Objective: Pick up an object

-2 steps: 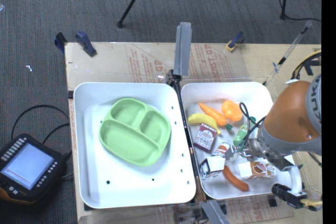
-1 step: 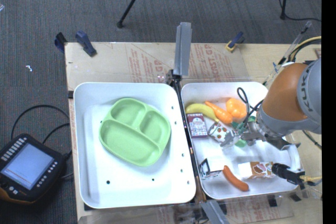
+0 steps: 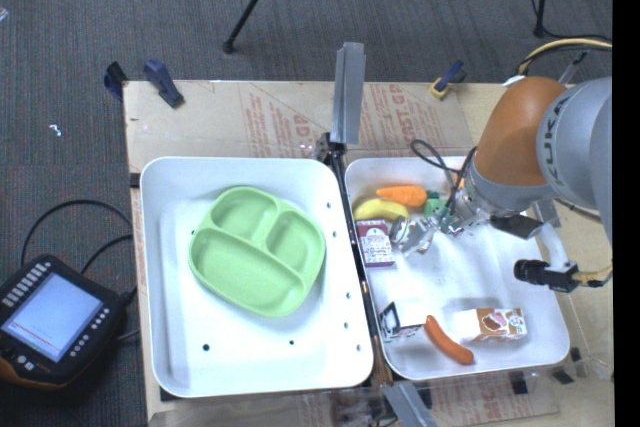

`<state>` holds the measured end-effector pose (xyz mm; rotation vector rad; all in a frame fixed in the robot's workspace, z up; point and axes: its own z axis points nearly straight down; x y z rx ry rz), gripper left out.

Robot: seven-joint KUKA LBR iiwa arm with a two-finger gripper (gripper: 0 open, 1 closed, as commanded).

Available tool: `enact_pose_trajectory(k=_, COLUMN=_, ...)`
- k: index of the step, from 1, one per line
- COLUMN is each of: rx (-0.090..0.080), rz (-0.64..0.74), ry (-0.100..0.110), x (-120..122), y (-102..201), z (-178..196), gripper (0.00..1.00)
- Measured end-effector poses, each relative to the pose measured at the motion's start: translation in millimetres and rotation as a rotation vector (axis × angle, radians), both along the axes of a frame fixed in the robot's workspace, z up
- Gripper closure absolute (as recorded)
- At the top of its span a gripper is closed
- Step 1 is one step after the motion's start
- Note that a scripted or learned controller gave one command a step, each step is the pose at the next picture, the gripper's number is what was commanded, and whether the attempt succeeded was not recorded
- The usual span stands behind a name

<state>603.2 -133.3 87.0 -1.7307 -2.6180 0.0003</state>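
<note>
My gripper (image 3: pixel 418 234) is low inside the right bin (image 3: pixel 500 275), reaching in from the right. It sits just right of a small maroon carton (image 3: pixel 373 242) and just below a yellow banana (image 3: pixel 380 209) and an orange carrot (image 3: pixel 402 194). A small green item (image 3: pixel 436 205) lies behind the gripper, partly hidden by the wrist. Near the bin's front lie a red sausage (image 3: pixel 449 339), a brown-and-white box (image 3: pixel 492 323) and a small white-and-black box (image 3: pixel 395 320). I see nothing clearly held.
The left bin (image 3: pixel 170 315) holds a green divided plate (image 3: pixel 258 250). A grey upright post (image 3: pixel 348 100) stands behind the seam between the bins. A black cable connector (image 3: pixel 545 272) hangs over the right bin's right side. A teach pendant (image 3: pixel 55 315) lies on the floor at left.
</note>
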Motion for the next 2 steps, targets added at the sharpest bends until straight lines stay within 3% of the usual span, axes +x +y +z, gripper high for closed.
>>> enact_pose_trajectory(k=1, rx=0.001, rz=-0.002, ry=0.000, x=0.1, y=-0.7, z=9.8, gripper=1.00)
enact_pose_trajectory(k=2, rx=-0.002, rz=-0.226, ry=-0.002, x=24.2, y=-27.0, z=97.4, gripper=1.00)
